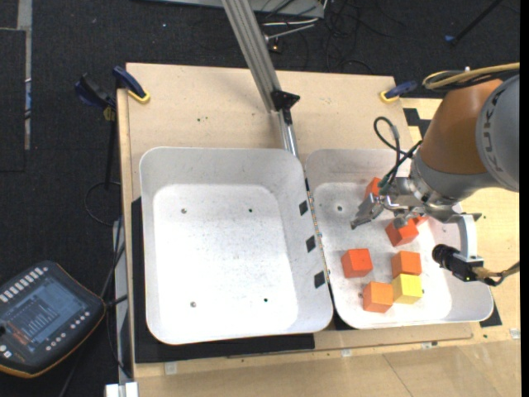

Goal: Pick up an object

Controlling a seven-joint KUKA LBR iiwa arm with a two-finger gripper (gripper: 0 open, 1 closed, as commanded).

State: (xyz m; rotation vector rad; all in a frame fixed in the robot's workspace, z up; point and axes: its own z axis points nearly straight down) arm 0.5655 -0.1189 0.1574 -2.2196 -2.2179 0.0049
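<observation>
Nearest you, along the front of the right bin [471, 308], sit two blocks touching each other: an orange block [377, 296] and a yellow block [408, 289] just to its right. Right behind the yellow one sits another orange cube [406, 263], touching or nearly so, and a little to the left stands a red-orange cube [357, 262] on its own, with bare bin floor on all sides. Further back, a red block [402, 232] lies tilted directly beneath the gripper [388, 212], which hangs over the middle of that bin; you cannot tell from this slant whether the claw is spread or clenched, nor whether it has any real hold on that block. Another small orange piece [374, 186] peeks out behind the wrist. All of these look like small, light, rigid cubes with flat faces and probably smooth sides, so they should not crush, but they may skid or twist if pinched off-centre. You would do best to take one across two opposite flat faces, squarely; the lone red-orange cube offers the cleanest approach, while the touching pair leaves little room for a finger between. Farthest left lies the left bin [157, 172]
</observation>
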